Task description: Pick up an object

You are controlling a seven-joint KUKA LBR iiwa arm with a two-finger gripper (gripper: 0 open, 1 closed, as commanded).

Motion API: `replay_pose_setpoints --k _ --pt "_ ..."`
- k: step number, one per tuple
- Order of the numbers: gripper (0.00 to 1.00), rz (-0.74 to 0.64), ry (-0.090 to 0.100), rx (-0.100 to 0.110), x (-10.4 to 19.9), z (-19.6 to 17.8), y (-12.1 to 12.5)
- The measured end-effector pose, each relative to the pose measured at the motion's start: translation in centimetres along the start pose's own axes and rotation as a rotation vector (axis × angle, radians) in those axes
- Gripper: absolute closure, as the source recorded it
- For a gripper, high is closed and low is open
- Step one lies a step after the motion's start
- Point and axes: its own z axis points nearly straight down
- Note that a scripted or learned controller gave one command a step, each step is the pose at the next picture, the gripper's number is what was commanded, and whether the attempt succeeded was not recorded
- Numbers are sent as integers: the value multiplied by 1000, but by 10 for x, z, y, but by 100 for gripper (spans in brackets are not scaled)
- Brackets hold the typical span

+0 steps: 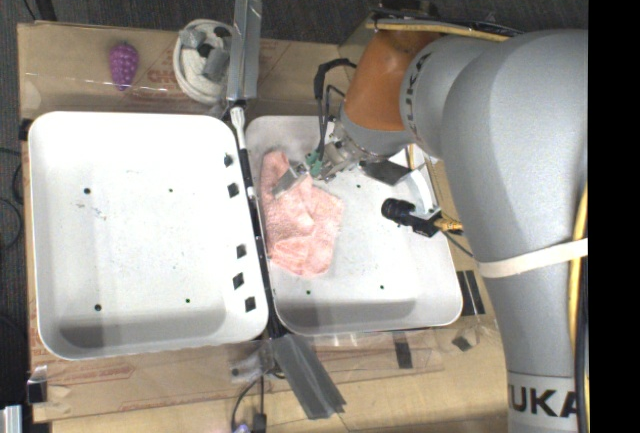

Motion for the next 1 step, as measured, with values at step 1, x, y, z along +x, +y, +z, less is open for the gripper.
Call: replay_pose_setpoints --k 1 --pt "0 80 1 1 4 0 -74"
